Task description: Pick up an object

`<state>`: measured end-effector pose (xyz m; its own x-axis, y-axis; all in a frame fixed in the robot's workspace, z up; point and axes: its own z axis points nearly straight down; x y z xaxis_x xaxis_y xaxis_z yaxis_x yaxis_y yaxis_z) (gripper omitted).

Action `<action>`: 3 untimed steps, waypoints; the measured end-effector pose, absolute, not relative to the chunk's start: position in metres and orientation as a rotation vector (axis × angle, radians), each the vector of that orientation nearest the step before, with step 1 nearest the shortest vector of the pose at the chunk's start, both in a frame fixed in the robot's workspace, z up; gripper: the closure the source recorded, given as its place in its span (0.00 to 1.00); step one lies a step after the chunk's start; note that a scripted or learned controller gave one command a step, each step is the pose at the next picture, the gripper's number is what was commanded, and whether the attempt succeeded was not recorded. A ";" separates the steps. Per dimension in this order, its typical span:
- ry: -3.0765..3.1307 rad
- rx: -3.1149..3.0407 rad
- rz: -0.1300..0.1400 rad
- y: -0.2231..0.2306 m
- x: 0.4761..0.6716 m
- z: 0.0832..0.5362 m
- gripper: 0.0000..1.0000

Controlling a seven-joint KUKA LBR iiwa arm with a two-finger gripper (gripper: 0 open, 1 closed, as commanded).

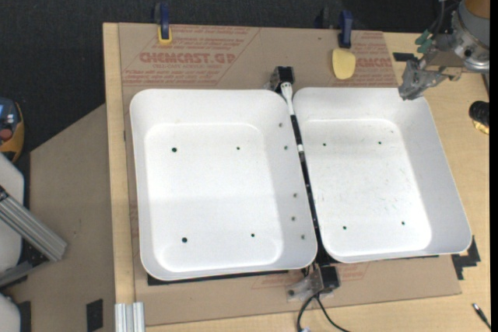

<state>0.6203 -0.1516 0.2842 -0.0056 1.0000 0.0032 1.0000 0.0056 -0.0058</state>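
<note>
My gripper (409,87) hangs over the far right corner of the right bin (436,167), just above its rim, below the grey wrist with the orange band. A small pale yellow object (343,63) lies on the brown board just beyond the right bin's far edge, well to the left of the gripper and apart from it. The left bin (148,167) sits beside the right one, the two touching along a black strip in the middle.
Two blue clamps (163,15) (345,26) hold the board's far edge. A black fitting (282,77) sits between the bins' far corners, and cables (315,288) leave the near edge. Cardboard boxes stand at the top right.
</note>
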 end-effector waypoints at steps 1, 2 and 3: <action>-2.223 -2.230 -0.002 -0.215 0.609 0.321 1.00; -2.221 -2.214 0.003 -0.177 0.624 0.258 1.00; -2.224 -2.223 -0.002 -0.171 0.614 0.284 1.00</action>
